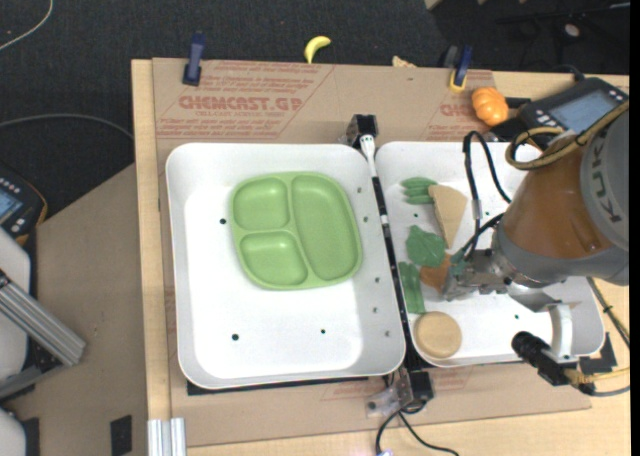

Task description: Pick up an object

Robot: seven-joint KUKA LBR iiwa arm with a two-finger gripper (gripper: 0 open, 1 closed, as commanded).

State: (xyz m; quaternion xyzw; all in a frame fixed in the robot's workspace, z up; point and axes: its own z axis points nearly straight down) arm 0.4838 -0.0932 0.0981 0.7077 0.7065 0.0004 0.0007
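A cluster of small objects lies in the right bin (pixel 480 349), along its left side. A dark green leaf-shaped piece (pixel 428 245) sits near the middle of that side, with a small orange piece (pixel 434 277) touching it at 6 o'clock. A thin green strip (pixel 411 286) lies against the bin's left wall, just beside them at 8 o'clock. At 12 o'clock from the leaf rests a tan wedge (pixel 452 212), and beyond it another green piece (pixel 417 188) near the bin's far left corner. A round tan disc (pixel 437 334) sits at 6 o'clock, near the front left corner.

The gripper (pixel 462 279) is low in the right bin, just at 3 o'clock of the orange piece and the leaf. Whether its fingers are spread or pressed together cannot be told; they are dark, small and blurred into cables. No object is visibly held.

The grey arm (pixel 565 229) with its orange band covers much of the right bin's right half, hiding whatever lies under it.

The left bin (pixel 200 244) holds a light green divided plate (pixel 296 230) with three compartments. Behind the bins, on the cardboard sheet (pixel 250 99), sit a yellow banana-shaped toy (pixel 316 46) and a small orange object (pixel 489 104).
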